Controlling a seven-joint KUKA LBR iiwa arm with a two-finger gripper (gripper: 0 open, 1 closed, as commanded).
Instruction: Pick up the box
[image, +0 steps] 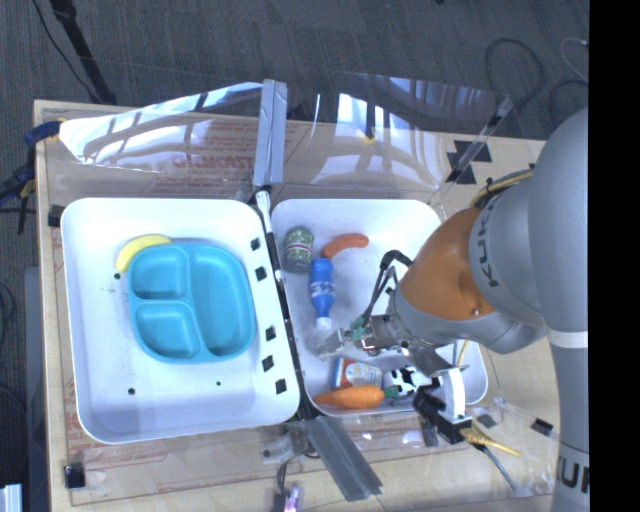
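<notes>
Tabletop (60, 430): pale wood under clear sheeting, carrying two shallow white bins side by side. Arm (520, 260): grey, with an orange band above the wrist, entering from the right and bending down over the right bin (400, 215). Left bin (90, 300): holds a blue tray (190, 300) with three compartments, lying flat near the bin's middle; a yellow item (135, 247) pokes out from under the tray's upper left edge, kind unclear. Right bin, upper part: a bottle (320, 285) with a blue label lying on its side, cap end toward the near side; a greenish can (298, 248) just beside the bottle's far end; an orange sausage (346, 243) close to the can's right. Right bin, near part: a carrot (350, 397) lying along the near wall; the box (362, 374), small with blue and white print, just behind the carrot and touching it, partly covered by the arm's wrist. Tool (352, 337): low in the right bin, just above the box and below the bottle; cluttered by cables and fittings, so I cannot tell its state, and nothing is seen between its tips.
</notes>
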